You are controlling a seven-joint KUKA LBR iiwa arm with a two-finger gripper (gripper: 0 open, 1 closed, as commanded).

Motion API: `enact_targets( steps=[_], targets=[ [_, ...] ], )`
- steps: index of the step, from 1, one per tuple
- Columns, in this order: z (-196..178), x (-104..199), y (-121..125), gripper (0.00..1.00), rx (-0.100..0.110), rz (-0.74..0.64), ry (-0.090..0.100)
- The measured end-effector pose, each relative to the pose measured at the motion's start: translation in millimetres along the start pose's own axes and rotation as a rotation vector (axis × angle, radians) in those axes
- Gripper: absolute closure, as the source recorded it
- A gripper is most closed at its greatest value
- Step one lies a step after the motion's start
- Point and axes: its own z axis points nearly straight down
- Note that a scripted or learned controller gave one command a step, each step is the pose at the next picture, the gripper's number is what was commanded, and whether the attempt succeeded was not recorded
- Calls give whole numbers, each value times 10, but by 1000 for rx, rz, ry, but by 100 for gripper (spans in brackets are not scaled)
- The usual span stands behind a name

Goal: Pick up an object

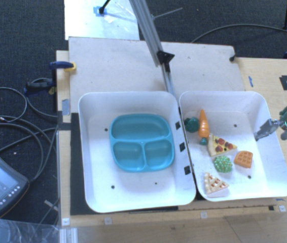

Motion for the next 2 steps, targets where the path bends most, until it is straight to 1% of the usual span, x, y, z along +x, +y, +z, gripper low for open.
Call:
enact_targets(
  steps=[1, 2],
  targets=[
    [-1, 0, 1, 0, -1, 3, 0],
    [626, 19, 5, 0, 5, 6, 1]
  ],
)
